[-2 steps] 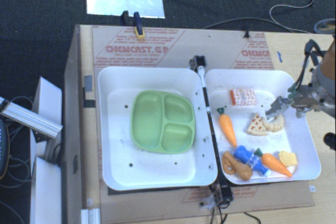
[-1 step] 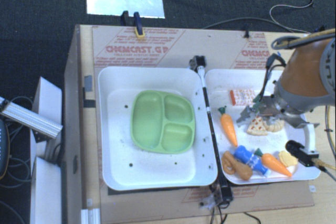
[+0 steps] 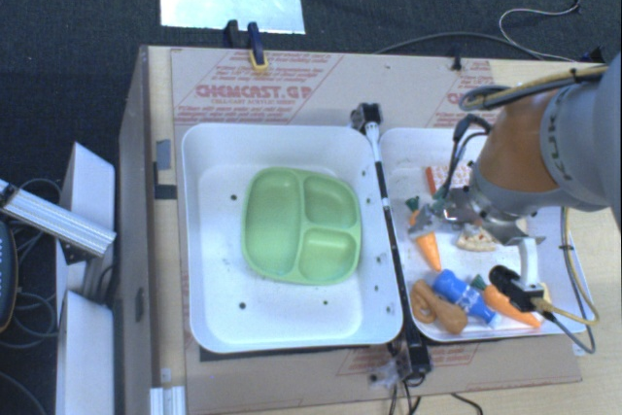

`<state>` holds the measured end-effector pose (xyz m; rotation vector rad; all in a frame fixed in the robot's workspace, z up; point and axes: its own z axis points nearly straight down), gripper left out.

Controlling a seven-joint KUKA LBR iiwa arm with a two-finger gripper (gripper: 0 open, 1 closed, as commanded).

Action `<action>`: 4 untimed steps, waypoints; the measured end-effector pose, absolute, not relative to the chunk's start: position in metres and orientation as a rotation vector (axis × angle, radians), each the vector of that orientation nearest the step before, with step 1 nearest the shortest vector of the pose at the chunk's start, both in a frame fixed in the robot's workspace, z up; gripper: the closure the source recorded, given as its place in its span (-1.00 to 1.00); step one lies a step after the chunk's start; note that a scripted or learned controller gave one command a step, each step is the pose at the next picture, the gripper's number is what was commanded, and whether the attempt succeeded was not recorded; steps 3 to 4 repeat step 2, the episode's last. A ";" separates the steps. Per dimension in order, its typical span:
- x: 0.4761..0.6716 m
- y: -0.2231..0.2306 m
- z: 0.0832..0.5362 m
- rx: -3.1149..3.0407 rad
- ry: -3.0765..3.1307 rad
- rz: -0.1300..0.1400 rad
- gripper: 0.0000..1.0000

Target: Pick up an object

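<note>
My gripper (image 3: 449,209) hangs low over the right bin (image 3: 403,149), near its middle left. The grey arm with its orange band (image 3: 515,155) covers the bin's upper right part. Several small toys lie in this bin. A small carrot (image 3: 429,251) lies just below the gripper, and a green-topped piece (image 3: 414,206) sits to its left. A thin orange stick (image 3: 430,178) lies above it. A pale, speckled flat piece (image 3: 476,239) rests under the wrist. Near the front edge lie a blue block (image 3: 459,293), a tan piece (image 3: 439,308) and a larger carrot (image 3: 512,305).
The left bin (image 3: 219,160) holds a green divided plate (image 3: 301,224). A black rail (image 3: 385,209) runs between the two bins. Cables trail past the right bin's right edge (image 3: 575,277).
</note>
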<state>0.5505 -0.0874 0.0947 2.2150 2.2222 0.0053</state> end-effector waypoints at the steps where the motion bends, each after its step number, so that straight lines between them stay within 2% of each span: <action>1: 0.534 -0.088 0.090 2.205 2.212 0.017 -1.00; 2: 0.534 -0.090 0.100 2.205 2.211 0.015 1.00; 4: 0.534 -0.090 0.100 2.205 2.211 0.015 1.00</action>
